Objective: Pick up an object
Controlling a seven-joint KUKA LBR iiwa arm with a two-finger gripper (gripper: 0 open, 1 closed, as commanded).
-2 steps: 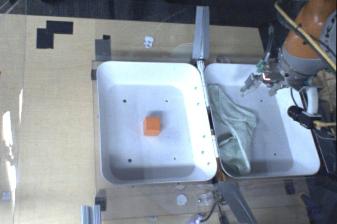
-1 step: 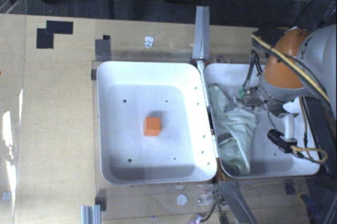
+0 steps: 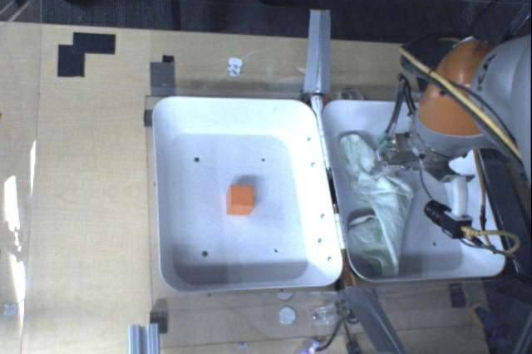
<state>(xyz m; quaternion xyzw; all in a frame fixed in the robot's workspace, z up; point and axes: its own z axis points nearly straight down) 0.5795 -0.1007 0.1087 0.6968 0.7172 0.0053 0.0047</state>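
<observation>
A small orange cube (image 3: pixel 240 199) lies near the middle of the left bin (image 3: pixel 183 178). In the right bin (image 3: pixel 465 261) a crumpled white and pale green cloth (image 3: pixel 376 207) stretches from the back to the front along the bin's left side. My gripper (image 3: pixel 392 158) reaches down from the right, under the orange band (image 3: pixel 453 99), and sits at the cloth's upper part, touching or just over it. The gripper's tip is lost against the cloth.
A metal divider post (image 3: pixel 317 53) stands at the back between the two bins. Cables and a black connector (image 3: pixel 442 216) hang from the arm over the right bin. A wooden bench (image 3: pixel 75 203) surrounds the bins.
</observation>
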